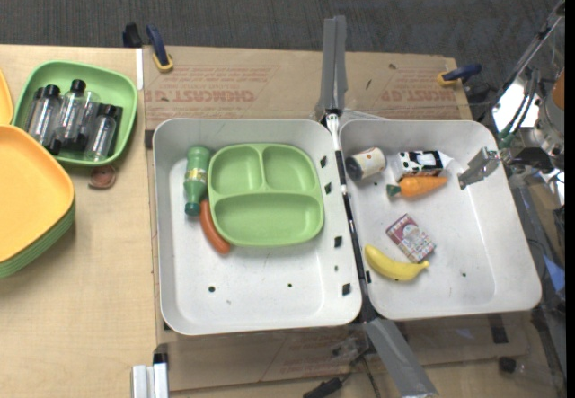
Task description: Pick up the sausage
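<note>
The slim orange-red sausage (214,227) lies in the left white bin (180,288), tucked against the left edge of the green three-compartment plastic plate (266,192), its long axis slanting from upper left to lower right. The metal two-finger gripper (481,167) hovers at the right bin's (485,279) far right rim, well apart; whether it grips anything, I cannot tell.

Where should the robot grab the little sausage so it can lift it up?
Probably from straight above, at the sausage's lower end, which sticks out past the green plate. The upper part lies squeezed between the plate's edge and the green bottle, leaving little room for fingers there. The end effector is over the other bin.
</note>
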Robot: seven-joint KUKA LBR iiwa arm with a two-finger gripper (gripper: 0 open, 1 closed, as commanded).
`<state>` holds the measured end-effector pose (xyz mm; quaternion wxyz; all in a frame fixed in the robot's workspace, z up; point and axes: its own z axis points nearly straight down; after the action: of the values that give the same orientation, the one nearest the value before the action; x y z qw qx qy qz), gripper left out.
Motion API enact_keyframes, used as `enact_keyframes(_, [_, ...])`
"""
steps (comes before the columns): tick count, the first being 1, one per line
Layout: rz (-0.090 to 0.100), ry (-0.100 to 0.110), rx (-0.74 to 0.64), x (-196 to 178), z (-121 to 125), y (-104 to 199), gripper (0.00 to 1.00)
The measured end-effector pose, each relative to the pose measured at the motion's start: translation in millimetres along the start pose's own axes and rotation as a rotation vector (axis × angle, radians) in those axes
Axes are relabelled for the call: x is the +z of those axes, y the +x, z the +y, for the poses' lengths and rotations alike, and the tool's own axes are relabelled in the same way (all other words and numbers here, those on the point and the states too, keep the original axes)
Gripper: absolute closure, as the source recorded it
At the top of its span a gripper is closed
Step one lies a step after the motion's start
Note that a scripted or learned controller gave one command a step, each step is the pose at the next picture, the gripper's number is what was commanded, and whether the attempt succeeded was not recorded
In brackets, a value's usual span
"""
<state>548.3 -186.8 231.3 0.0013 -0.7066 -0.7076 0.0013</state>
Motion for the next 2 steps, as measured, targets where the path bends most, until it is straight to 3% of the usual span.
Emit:
enact_keyframes(1, [-0.001, -0.003, -0.186, 139.8, 38.8, 62.0, 0.00])
enact_keyframes(2, [-0.001, -0.003, -0.182, 130.9, 38.6, 60.3, 1.00])
